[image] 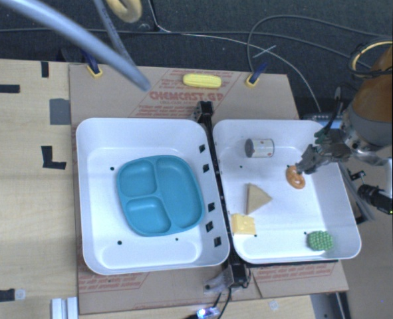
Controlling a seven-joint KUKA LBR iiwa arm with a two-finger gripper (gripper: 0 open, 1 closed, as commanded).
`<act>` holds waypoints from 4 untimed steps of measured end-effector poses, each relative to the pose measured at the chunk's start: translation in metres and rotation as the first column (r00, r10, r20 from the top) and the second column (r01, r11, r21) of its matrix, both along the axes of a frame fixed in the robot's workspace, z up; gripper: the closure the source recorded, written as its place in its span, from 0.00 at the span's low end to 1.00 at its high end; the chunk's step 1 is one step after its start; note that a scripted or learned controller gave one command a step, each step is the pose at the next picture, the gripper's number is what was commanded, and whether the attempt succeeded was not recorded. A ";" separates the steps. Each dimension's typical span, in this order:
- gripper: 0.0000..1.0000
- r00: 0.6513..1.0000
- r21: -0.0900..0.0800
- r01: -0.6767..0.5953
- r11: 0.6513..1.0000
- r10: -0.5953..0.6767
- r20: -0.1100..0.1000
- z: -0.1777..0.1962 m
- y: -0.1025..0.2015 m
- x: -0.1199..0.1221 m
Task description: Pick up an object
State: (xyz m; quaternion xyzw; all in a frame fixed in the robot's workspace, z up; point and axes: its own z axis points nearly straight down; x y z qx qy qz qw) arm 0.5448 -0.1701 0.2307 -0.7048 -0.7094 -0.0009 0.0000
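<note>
Two bins, gripper at orange piece, grasp unconfirmed.

Left bin (pixel 90 178): blue divided plate (pixel 159 195) at centre. Right bin (pixel 339 198): grey cylinder (pixel 259 147) at 11 o'clock, tan wedge (pixel 256 197) centre, yellow square (pixel 243 224) at 7, green ball (pixel 320 240) at 5, orange piece (pixel 295 177) at 2, touching gripper (pixel 307 165) (finger spread: cannot tell). Best straddled squarely, closed firmly, lifted straight.

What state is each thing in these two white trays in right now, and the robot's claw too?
Blue plate: flat in the left tray, nothing on it.
Grey can: on its side, right tray.
Orange ring: lying just under the claw.
Tan wedge: lying flat.
Yellow block: flat, by the divider.
Green ball: resting in the near corner.
</note>
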 end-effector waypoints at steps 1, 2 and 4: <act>1.00 1.000 -0.001 0.001 1.000 -0.001 -0.002 -0.008 0.042 0.021; 1.00 1.000 0.000 0.001 1.000 -0.001 -0.001 0.002 0.092 0.040; 1.00 1.000 -0.001 0.003 1.000 -0.003 -0.003 0.005 0.187 0.062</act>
